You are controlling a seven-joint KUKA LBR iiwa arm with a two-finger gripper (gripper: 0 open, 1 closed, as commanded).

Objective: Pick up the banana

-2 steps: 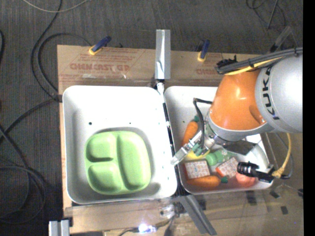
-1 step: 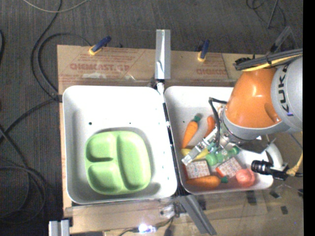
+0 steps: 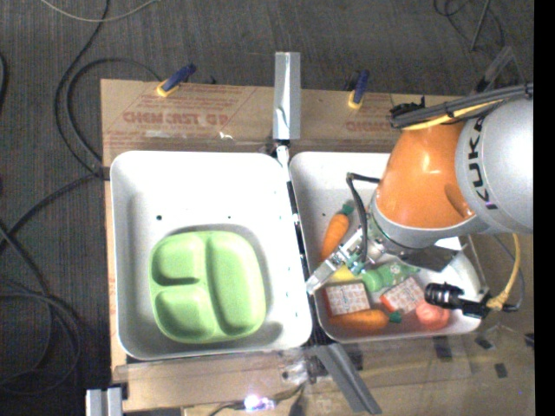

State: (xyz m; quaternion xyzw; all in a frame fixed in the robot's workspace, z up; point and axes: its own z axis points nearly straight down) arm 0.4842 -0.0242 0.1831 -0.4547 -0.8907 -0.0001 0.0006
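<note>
On the worktop two bins sit side by side: the left bin holds a divided tray, while the right bin holds a carrot behind a cluster of toy foods, under the arm.

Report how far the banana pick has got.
Done: the arm has reached over the right bin, and the gripper is low among the toy food, beside a carrot. In hand: nothing visibly held; a yellow piece under the gripper may be the banana, but it is mostly hidden. Left: grasping and lifting it.
</note>
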